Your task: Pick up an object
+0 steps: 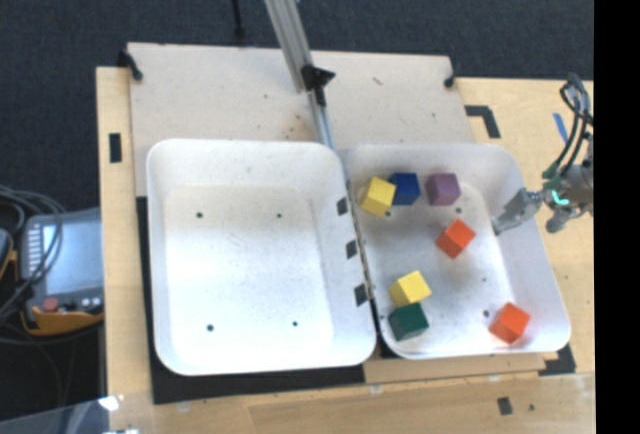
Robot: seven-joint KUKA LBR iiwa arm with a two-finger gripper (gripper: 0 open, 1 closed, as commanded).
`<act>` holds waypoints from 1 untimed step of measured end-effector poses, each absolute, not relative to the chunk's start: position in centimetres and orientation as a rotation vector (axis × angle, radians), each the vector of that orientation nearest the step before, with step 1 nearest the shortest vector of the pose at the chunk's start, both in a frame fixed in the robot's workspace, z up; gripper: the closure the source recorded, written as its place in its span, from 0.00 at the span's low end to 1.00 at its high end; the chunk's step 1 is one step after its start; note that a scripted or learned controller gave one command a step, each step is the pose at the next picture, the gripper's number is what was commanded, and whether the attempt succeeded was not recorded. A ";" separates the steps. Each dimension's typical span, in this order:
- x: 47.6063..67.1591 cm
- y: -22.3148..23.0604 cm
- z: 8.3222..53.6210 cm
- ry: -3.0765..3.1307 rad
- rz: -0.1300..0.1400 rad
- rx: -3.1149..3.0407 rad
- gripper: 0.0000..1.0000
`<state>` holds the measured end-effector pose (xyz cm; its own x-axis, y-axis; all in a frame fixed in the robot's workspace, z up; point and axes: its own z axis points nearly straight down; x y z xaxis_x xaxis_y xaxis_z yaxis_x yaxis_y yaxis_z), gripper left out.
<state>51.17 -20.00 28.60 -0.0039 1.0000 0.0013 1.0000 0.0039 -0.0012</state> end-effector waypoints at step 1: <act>51.2 -20.0 28.8 -2.227 -0.004 -2.218 0.00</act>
